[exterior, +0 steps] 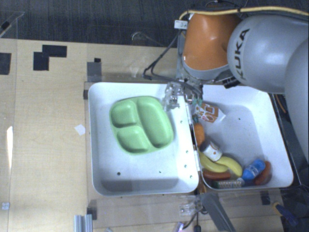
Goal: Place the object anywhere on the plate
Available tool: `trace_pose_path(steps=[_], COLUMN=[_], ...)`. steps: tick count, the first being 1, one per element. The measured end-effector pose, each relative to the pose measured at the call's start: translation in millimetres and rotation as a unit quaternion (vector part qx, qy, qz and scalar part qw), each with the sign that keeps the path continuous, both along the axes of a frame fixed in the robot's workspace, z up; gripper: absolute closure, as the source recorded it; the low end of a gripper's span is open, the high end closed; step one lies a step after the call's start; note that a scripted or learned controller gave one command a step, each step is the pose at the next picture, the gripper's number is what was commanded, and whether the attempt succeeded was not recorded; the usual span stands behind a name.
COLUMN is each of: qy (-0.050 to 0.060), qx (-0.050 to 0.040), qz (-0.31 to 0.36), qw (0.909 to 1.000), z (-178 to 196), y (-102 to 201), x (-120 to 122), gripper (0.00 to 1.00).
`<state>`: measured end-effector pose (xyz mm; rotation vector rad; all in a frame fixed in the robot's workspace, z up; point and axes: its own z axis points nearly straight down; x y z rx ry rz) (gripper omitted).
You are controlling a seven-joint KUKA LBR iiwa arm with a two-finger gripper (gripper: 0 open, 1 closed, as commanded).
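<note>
Bench [48,129] of pale wood; dark carpet [96,13] beyond.

Arm bent low — gripper [175,96] downward

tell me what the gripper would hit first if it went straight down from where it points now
Probably the right edge of the green plate or the left bin's floor beside it: the gripper hangs near the bins' shared wall, and depth is hard to judge from this slant.

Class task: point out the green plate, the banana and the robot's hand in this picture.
green plate [142,124], camera view, on its large right compartment.
banana [223,166], camera view, on its curved yellow middle.
hand [173,98], camera view, at its tip.
</note>
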<state>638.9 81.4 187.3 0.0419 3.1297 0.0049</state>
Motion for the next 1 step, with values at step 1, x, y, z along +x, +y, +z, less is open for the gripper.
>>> trace_pose_path(steps=[1], qy=[0.002], qx=[0.0004], qz=[-0.028], qw=[0.9996], z=[-30.1], y=[64.6], x=[-8.6], gripper=[1.00])
